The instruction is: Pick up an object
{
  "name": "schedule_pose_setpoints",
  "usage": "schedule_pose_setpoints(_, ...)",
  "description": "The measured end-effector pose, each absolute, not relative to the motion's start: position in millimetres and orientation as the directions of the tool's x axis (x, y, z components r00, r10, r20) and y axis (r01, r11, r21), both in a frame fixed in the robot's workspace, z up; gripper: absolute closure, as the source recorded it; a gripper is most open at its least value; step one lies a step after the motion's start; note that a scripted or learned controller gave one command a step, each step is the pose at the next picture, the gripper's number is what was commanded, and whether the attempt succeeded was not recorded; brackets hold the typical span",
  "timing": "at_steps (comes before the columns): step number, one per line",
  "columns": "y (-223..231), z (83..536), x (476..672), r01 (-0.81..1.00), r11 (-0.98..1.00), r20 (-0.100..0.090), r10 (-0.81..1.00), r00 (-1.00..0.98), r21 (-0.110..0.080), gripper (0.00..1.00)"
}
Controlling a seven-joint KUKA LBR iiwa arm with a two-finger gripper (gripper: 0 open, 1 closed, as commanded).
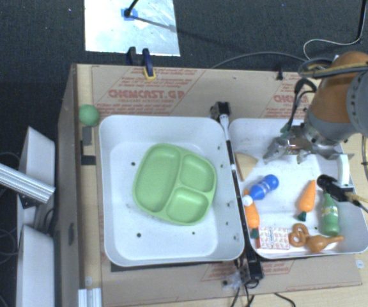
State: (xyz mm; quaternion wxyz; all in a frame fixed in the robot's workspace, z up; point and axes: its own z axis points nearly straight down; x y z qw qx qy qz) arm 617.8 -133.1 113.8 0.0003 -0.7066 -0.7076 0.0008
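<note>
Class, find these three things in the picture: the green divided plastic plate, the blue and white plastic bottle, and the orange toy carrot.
green divided plastic plate [174, 183]: camera view, on its central ridge.
blue and white plastic bottle [263, 187]: camera view, on its blue body.
orange toy carrot [306, 197]: camera view, mid-length on its orange body.

Arm [356, 101] cut off at right edge; gripper [291, 144] fingers unclear, prob. blurred.

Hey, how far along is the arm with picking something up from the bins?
Nothing looks picked yet. The gripper hovers at the right white bin's upper end. The blue-and-white bottle, orange carrot and green bottle lie in that bin. Descending, grasping and lifting remain.
</note>
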Motion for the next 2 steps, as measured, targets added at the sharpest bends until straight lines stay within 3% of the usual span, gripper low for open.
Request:
schedule_pose_setpoints(1,-187.0,84.5,668.6,1.0,0.001,-0.001,1.0,-0.001,0.002,0.0)
schedule_pose_setpoints(2,-186.3,96.4,670.3,1.0,0.006,-0.003,1.0,-0.006,0.006,1.0)
